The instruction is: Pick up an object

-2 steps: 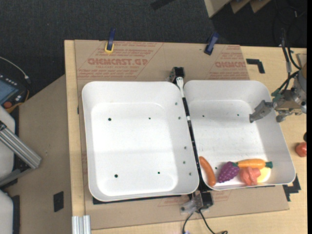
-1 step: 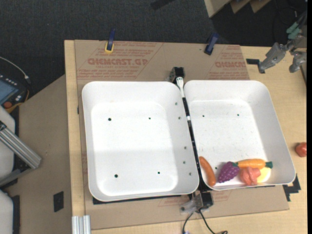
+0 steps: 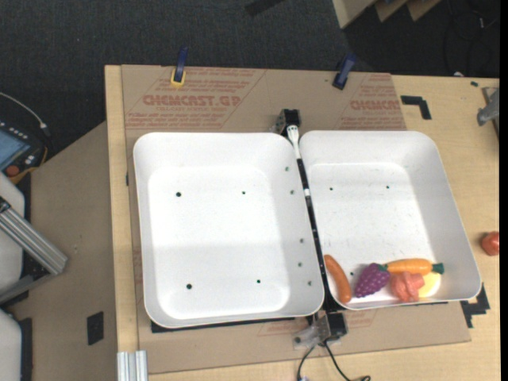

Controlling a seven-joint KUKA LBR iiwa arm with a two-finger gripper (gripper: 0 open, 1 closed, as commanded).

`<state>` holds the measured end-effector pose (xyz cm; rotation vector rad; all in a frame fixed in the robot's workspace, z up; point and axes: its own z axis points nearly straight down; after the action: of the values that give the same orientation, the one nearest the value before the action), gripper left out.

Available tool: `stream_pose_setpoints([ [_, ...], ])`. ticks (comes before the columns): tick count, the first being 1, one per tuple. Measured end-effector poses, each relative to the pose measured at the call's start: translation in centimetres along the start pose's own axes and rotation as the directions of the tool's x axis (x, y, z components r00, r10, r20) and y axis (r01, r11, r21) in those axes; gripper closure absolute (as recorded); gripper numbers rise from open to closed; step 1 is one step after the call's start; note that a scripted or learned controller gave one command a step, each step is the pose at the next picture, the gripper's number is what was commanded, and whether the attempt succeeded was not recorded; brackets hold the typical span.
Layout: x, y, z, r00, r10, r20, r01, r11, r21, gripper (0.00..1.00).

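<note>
Nothing is picked yet; the toys (image 3: 371, 280) at the right bin's (image 3: 373, 136) five o'clock must be approached. Jaws' state cannot be told.

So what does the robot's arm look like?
A small grey piece pokes in at the right edge, probably part of the arm. It looks like plain dull metal, narrow and angular. Too little of it is in the picture to tell cables or markings.
</note>
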<state>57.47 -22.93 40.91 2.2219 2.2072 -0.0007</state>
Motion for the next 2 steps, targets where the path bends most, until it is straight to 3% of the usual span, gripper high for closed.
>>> stream_pose_setpoints([
  [1, 4.4, -1.3, -13.1, 1.000, -0.011, -0.002, 0.011, 1.000, -0.013, 0.00],
  [2, 0.1, -5.5, -12.8, 1.000, -0.001, -0.006, 0.001, 1.000, 0.007, 0.00],
])
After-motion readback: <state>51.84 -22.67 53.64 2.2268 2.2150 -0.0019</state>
